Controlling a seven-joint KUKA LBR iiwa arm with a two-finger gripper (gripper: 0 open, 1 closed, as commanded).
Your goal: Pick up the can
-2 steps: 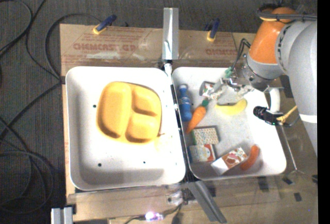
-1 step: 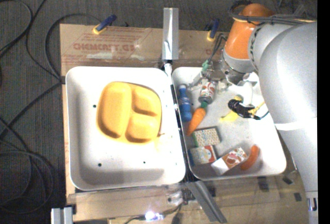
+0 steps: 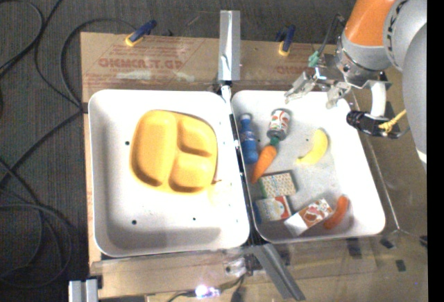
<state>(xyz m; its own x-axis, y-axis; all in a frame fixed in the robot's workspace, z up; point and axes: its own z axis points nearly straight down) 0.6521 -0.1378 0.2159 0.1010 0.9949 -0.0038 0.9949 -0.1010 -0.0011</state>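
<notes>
Overhead, the gripper (image 3: 318, 89) hangs with its fingers spread and nothing between them, above the far edge of the right bin (image 3: 368, 186). Well apart, nearer and to the left, the can (image 3: 279, 123) lies tilted on the bin floor, just beyond a carrot (image 3: 263, 162) and left of a banana (image 3: 316, 148).

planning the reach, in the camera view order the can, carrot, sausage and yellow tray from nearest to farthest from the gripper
1. can, just below-left of the gripper, right bin's top
2. carrot, below the can
3. sausage, right bin's lower right corner
4. yellow tray, left bin
</notes>
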